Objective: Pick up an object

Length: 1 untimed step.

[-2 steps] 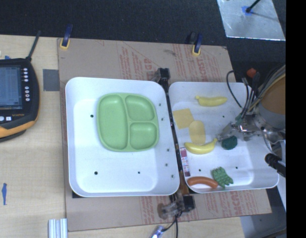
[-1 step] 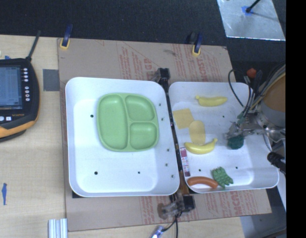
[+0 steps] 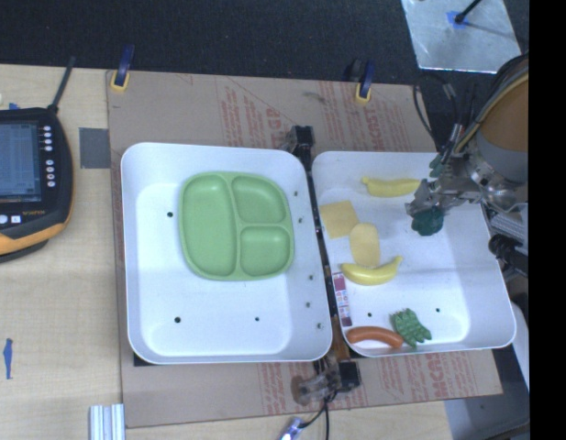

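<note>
**Mia:** What is way over on the left?

**Ben:** A black and orange screen box (image 3: pixel 24 183) sits on the bench. Next comes the left bin (image 3: pixel 149 328). A green plate (image 3: pixel 236 225) with three parts lies flat in it.

**Mia:** And the right bin (image 3: pixel 475 287)?

**Ben:** It has lots of little things. A pale yellow square (image 3: pixel 338 218) lies near its left wall. A yellow block (image 3: pixel 364 243) is just beside it. A banana (image 3: pixel 371 270) curves under the block. An orange hot dog (image 3: pixel 374 338) lies at the bottom edge, with a bumpy green thing (image 3: pixel 410 326) touching its right end. Another yellow piece (image 3: pixel 390 187) lies near the top.

**Mia:** Where is the robot's hand?

**Ben:** The gripper (image 3: pixel 429 211) is low over the right bin, near its right side. A dark green lump (image 3: pixel 428 222) is right at its tips. I cannot tell if the hand is holding it or just above it.
</note>
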{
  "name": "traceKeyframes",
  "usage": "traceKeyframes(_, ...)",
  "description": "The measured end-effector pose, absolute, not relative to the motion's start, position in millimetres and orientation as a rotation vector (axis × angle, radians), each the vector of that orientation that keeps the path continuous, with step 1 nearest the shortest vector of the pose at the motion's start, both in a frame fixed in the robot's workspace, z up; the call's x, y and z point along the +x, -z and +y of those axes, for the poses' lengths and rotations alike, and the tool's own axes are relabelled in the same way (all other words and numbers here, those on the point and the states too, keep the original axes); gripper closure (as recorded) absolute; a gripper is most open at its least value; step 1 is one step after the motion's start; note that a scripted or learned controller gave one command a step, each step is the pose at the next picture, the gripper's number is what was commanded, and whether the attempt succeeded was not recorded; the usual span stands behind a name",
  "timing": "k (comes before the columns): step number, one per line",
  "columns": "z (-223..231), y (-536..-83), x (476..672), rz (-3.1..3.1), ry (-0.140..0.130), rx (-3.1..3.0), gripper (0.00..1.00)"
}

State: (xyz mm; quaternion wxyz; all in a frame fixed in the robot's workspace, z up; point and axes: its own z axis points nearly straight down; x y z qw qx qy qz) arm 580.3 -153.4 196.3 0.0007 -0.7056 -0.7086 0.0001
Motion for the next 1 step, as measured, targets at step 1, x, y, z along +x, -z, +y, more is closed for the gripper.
traceKeyframes(1, -83.2, -203.5, 627.2, -2.224, -0.001, -2.215, 1.0)
